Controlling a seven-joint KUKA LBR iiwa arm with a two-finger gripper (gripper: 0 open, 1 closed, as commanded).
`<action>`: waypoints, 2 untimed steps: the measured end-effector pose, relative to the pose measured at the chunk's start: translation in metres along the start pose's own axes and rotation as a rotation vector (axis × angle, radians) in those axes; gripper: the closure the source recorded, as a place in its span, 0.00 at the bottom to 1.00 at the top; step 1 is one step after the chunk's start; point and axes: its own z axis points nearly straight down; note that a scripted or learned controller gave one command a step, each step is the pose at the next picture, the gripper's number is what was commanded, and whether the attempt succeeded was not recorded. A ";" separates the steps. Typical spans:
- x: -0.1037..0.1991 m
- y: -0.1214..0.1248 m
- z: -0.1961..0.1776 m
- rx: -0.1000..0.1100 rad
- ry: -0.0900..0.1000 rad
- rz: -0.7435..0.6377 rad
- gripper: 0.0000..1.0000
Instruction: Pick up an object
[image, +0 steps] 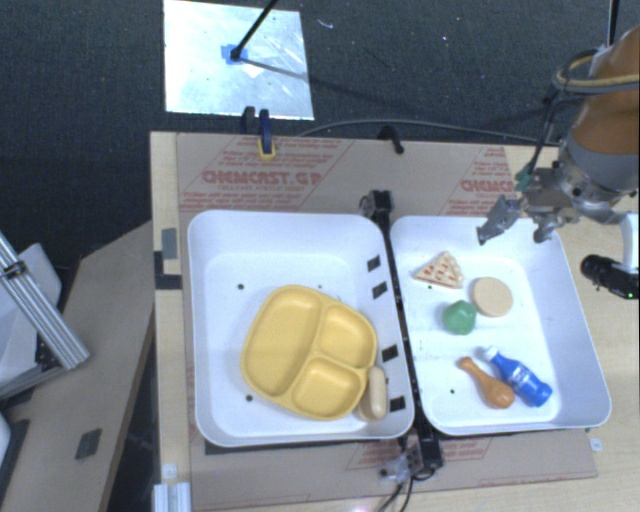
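My fingers (517, 222) hang spread apart, gripping nothing, over the right bin's (590, 345) far edge. Below lie a ridged triangular wafer (440, 270), tan disc (492, 297), round green ball (460, 317), blue bottle (520, 377) and what seems a glossy drumstick (487, 382).

White bins: two, the left bin (215, 300) and the right bin (570, 330), side by side on the bench.
Yellow divided plates: one (305, 350), with three compartments, in the left bin.
Bread rolls: one (374, 392), tan, at the plate's edge.
Pizza slices: one (440, 270), in the right bin.
Round tan biscuits: one (492, 296).
Green round items: one (460, 317).
Chicken drumsticks: one (487, 383).
Blue bottles: one (518, 377), white-capped.
Items in the right bin: five.
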 end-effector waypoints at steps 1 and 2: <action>0.000 0.002 -0.007 -0.011 -0.001 -0.002 0.00; 0.008 0.009 0.042 -0.009 -0.001 -0.004 0.00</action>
